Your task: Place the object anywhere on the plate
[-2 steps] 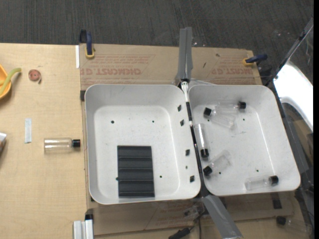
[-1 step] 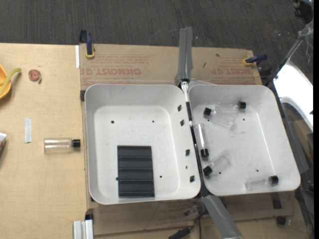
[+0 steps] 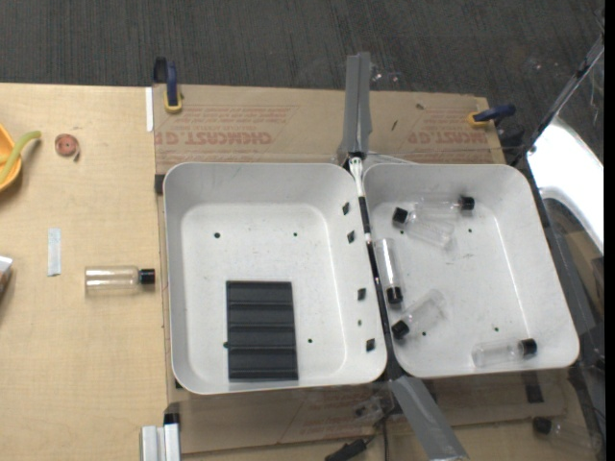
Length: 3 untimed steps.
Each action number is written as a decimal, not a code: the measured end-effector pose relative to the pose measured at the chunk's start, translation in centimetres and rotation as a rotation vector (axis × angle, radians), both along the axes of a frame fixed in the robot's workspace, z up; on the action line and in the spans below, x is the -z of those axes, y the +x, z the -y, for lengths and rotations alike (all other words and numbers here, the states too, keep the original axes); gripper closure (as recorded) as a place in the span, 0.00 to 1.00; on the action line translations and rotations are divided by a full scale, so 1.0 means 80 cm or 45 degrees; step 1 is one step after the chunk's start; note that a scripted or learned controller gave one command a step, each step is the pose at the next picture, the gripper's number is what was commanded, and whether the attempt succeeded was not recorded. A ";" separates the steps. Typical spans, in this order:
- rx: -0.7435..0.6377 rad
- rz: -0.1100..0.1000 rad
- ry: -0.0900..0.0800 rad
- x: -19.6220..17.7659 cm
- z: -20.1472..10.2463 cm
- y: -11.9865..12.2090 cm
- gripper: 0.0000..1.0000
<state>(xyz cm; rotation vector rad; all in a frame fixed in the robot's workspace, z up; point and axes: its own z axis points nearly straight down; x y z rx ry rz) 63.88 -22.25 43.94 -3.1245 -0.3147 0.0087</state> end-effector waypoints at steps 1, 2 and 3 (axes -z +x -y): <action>-0.035 0.002 0.000 -0.001 -0.042 0.017 0.00; 0.001 0.001 -0.001 0.000 0.000 0.017 0.00; -0.005 0.001 -0.001 0.000 -0.001 0.019 0.00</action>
